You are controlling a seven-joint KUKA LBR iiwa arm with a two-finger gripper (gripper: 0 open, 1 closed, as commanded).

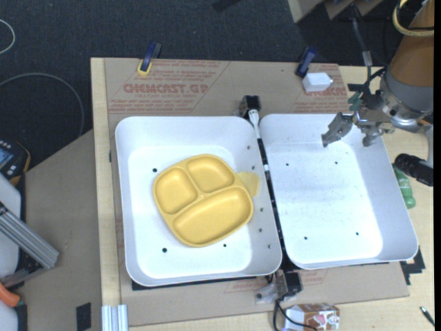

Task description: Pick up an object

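Brown board forms the bench point(207, 81), printed with faded red lettering along its far edge, and it carries two white bins side by side.

Each bin is shallow with rounded corners. The left bin point(138, 254) holds a yellow tray point(202, 198), a plate split into three compartments: two small ones toward the far side and one wide one toward the near side. The tray lies about midway across the bin floor, turned at a slant to the bin walls, its right rim close to the bin's right wall but apart from it. A flat, paler yellow scrap point(249, 182) peeks out from under the tray's right rim.

The right bin point(331, 247) has a bare floor with a few small dark dots.

The arm point(411, 67) comes in over the bench's far right corner, its orange band showing above the grey wrist. The gripper point(351, 132) hangs over the far right corner of the right bin. Its two fingers stand spread apart, one finger point(333, 131) pointing left over the bin floor, and nothing sits between them. The gripper is well apart from the tray.

A small white block point(317, 82) rests at the bench's far edge, just beside a blue clamp point(305, 62). Another clamp point(147, 57), blue and yellow, grips the far left edge.
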